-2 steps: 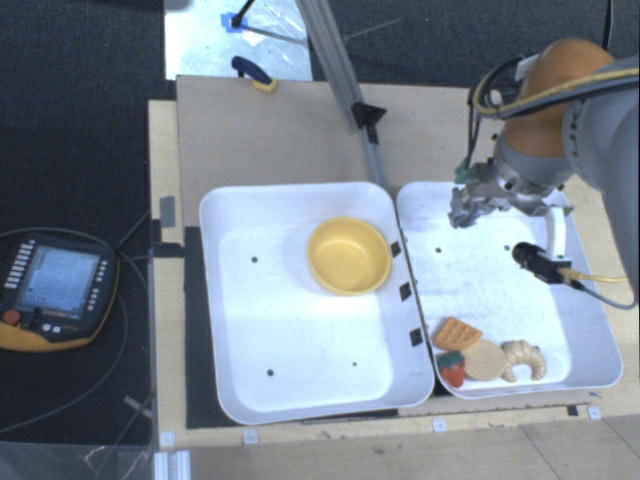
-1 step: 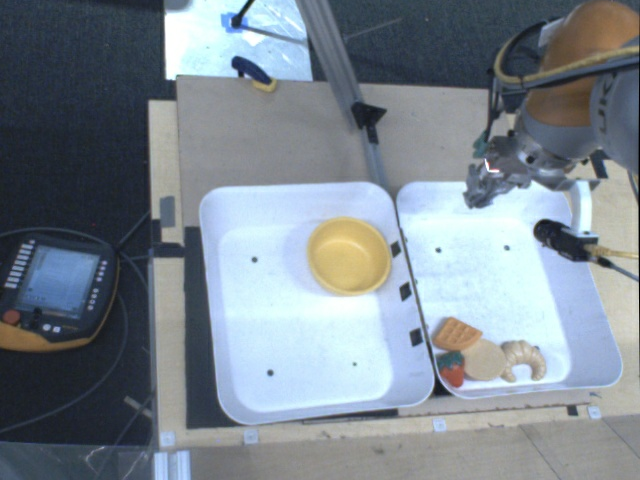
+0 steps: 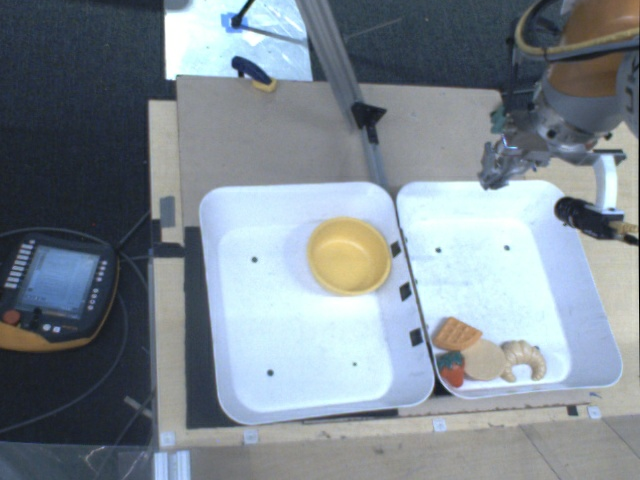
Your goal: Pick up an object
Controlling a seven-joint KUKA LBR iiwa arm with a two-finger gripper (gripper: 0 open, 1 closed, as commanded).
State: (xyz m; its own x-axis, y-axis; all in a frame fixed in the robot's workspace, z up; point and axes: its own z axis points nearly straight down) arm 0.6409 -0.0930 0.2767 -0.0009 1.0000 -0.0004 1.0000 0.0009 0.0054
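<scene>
A yellow bowl (image 3: 349,254) sits upright in the left bin (image 3: 250,368), toward its back right. In the right bin (image 3: 560,268) a cluster lies at the front left corner: an orange wedge (image 3: 456,333), a small red piece (image 3: 453,375), a round tan piece (image 3: 484,360) and a pale croissant shape (image 3: 525,359). My gripper (image 3: 495,175) hangs above the back rim of the right bin, far from the cluster, with nothing seen between its fingers.
A slanted metal pole (image 3: 335,53) with a black clamp crosses the back of the bench. A blue and yellow clamp (image 3: 253,72) lies at the back left. A teach pendant (image 3: 55,288) rests on the floor to the left.
</scene>
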